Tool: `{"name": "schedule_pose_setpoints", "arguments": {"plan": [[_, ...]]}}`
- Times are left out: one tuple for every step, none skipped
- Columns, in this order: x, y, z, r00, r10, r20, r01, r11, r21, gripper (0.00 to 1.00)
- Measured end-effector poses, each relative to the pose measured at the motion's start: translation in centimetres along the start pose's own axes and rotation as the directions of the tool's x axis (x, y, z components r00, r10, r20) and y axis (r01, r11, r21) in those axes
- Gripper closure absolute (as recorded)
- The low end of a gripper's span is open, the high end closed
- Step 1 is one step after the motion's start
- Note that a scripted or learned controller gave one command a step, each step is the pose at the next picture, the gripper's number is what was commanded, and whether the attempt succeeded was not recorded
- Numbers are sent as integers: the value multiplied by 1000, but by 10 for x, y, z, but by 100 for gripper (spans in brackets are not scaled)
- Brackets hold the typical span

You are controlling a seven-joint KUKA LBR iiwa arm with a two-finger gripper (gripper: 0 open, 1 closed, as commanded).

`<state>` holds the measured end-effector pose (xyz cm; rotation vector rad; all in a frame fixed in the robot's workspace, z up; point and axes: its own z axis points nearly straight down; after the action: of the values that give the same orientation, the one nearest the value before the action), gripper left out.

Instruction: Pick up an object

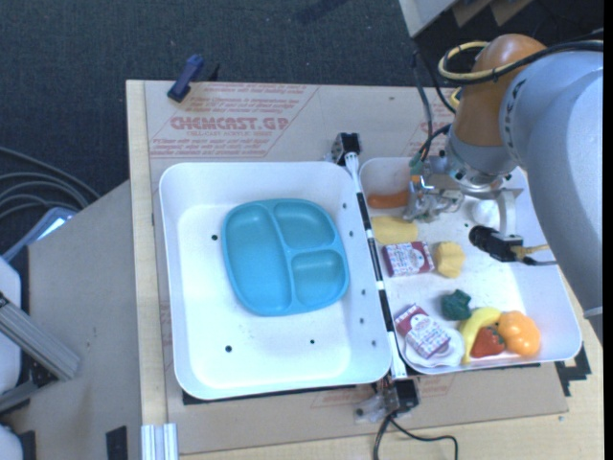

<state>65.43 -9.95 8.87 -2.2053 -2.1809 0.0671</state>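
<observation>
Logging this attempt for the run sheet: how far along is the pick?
Done: the arm has reached the far end of the right white bin, with the gripper low over the orange carrot-shaped toy and pale yellow block. In hand: nothing visibly between the fingers. Left: grasp and lift. The blue divided plate lies in the left bin.

Glossy plastic – blue tray [285, 255], white bins [192, 286] – on matt board [239, 123]

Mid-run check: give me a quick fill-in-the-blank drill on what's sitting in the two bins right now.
1. The left bin holds a divided tray coloured ____.
2. The gripper hangs over the ____ bin.
3. The banana lies in the right bin beside a red ____.
4. The divided tray has ____ compartments.

Missing words: blue; right; strawberry; three
</observation>
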Motion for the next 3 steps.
{"name": "schedule_pose_setpoints", "arguments": {"plan": [[55,7,-98,1000,-13,-2,13,998,-61,100],[55,6,-97,1000,-13,-2,12,998,-59,0],[1,-11,-35,1000,-10,-2,10,998,-55,0]]}}
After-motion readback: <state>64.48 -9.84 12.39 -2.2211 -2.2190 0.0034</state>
